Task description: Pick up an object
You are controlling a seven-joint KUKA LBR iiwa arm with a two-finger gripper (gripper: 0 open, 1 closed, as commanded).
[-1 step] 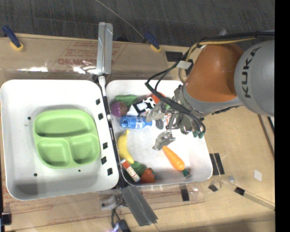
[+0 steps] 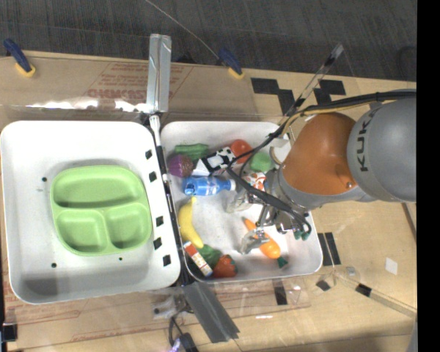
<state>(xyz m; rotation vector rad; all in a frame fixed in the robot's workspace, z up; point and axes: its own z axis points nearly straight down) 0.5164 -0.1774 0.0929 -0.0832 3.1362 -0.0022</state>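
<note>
Cardboard-topped bench [image 2: 95, 79]: pincer [image 2: 260, 235], grip state unclear, hovers by the small orange carrot [image 2: 270, 249], probably light, stiff, best pinched mid-body.

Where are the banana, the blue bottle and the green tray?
banana [image 2: 188, 224]: camera view, middle of its yellow curve.
blue bottle [image 2: 207, 187]: camera view, middle of its body.
green tray [image 2: 99, 208]: camera view, the ridge between its compartments.

hand [image 2: 258, 235] above toy-filled right bin [image 2: 308, 262]

Robot lab, clamped cardboard bench [image 2: 95, 79], white bins [image 2: 15, 196], KUKA arm [image 2: 381, 152]
</note>
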